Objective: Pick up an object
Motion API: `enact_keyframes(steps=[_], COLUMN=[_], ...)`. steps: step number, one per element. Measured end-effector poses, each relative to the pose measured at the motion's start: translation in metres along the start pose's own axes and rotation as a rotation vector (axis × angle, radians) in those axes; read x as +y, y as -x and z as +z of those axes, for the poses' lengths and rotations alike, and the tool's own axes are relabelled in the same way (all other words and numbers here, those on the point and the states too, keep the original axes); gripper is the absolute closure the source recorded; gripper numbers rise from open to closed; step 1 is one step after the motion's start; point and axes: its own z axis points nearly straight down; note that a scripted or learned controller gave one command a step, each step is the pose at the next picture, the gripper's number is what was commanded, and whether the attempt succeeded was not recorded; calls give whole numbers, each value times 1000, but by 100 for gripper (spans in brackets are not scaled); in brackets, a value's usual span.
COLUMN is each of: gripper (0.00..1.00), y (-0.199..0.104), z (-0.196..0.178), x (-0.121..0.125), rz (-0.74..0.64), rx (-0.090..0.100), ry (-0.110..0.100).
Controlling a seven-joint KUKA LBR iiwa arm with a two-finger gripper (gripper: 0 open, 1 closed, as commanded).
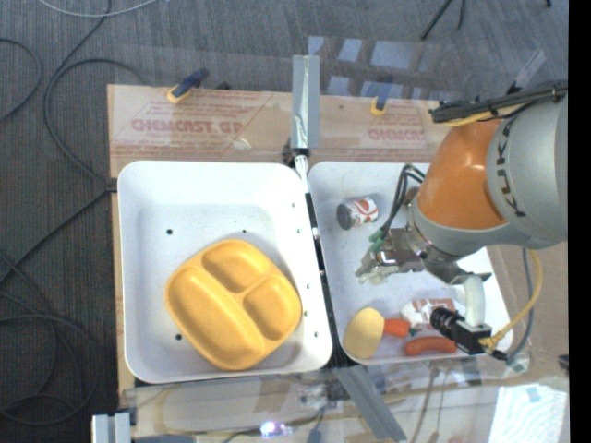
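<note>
So the hand point(380, 259) is hanging over the middle of the right bin point(334, 247), and honestly I can't tell if it's spread or closed from up here — the wrist and cables cover too much. Nothing looks caught in it.

Pickable stuff is all in that bin: a small can point(358, 212) lying on its side near the top left, just up from the hand, and at the bottom a yellow egg-shaped thing point(364, 332), an orange carrot-like piece point(396, 328), a red one point(429, 345) and a little packet point(432, 308), bunched close. The left bin point(148, 192) holds a yellow divided tray point(235, 303).

If it were me I'd go for the can — it sits apart from everything. Come straight down, straddle it across the short side so it doesn't roll, and stay off the bin wall.
</note>
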Motion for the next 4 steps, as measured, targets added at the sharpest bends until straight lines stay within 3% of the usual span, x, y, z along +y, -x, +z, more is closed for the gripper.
enact_keyframes(steps=[1, 2, 3, 4], gripper=[100, 100, 100, 100], y=[18, -59, 8, -34], z=[-1, -4, -1, 0], x=[104, 84, 91, 117], rz=[-318, -450, -549, -308], rx=[-5, -1, -4, -2], ry=[0, 1, 1, 1])
